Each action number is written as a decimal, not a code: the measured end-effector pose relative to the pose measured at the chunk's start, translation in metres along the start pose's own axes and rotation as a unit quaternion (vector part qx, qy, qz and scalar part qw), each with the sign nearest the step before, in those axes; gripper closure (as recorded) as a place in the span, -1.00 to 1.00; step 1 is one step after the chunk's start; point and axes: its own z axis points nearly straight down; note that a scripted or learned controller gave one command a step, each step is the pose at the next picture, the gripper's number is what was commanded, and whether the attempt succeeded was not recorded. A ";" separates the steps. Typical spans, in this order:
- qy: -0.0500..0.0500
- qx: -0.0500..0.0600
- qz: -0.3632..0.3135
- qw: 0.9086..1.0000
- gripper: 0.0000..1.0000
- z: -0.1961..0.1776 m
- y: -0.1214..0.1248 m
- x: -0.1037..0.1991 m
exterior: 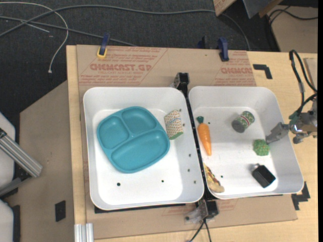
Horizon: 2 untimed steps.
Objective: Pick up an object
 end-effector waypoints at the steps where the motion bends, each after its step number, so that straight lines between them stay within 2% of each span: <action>1: 0.001 0.001 0.000 1.000 -1.00 0.041 0.002 0.002; 2: 0.001 0.002 0.000 1.000 -1.00 0.102 -0.004 0.001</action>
